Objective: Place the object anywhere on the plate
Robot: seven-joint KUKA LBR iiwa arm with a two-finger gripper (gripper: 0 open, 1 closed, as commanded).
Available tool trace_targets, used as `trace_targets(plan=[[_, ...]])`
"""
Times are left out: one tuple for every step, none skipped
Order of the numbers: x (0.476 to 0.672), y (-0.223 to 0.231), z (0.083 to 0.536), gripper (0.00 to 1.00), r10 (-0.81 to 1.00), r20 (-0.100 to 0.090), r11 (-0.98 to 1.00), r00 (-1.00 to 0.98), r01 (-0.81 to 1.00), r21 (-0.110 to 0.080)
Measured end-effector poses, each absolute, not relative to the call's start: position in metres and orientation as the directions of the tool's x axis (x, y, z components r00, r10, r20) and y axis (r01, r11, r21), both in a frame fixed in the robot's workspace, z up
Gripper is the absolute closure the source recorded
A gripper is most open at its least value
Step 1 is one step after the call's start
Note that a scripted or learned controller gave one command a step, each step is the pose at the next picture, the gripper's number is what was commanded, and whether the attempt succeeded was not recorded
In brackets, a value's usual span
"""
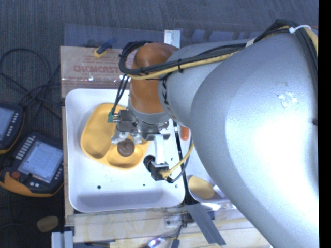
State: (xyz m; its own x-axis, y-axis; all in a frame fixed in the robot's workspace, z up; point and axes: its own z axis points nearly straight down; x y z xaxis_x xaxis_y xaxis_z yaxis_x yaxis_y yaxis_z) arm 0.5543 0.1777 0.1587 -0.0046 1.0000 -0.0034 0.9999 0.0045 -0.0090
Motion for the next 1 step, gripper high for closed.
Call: trace_targets(plan=[[0.5543, 0.1777, 0.1588, 0.00, 1.000, -0.003, 0.004, -0.004, 1.000, -0.009]])
